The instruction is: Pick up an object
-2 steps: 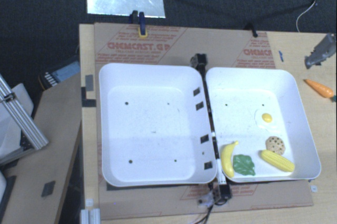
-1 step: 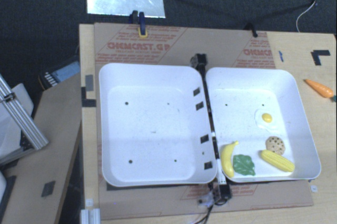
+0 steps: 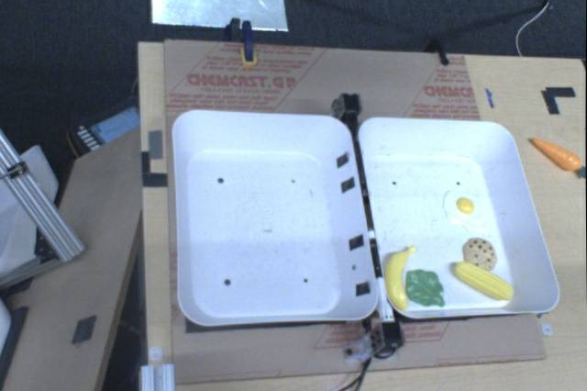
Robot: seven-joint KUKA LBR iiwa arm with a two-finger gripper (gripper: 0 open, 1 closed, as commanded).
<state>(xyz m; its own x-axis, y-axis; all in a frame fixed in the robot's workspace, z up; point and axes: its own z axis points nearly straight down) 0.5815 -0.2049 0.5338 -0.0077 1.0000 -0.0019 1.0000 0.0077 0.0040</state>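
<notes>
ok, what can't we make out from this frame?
- Carrot on the bench: tip cut off by the camera view's right edge.
- Green item beside the banana: too blurred to identify.
- Fried egg: its white blends into the right bin.

I see five toy foods in the right bin (image 3: pixel 514 196), all in its near half. A fried egg (image 3: pixel 462 206) lies flat near the middle. At its 5 o'clock sits a brown cookie (image 3: pixel 479 251), touching a yellow corn cob (image 3: pixel 483 281) lying slantwise below it. Toward 8 o'clock a banana (image 3: pixel 396 277) curves along the left wall, a green leaf (image 3: pixel 425 288) just beside it.
</notes>
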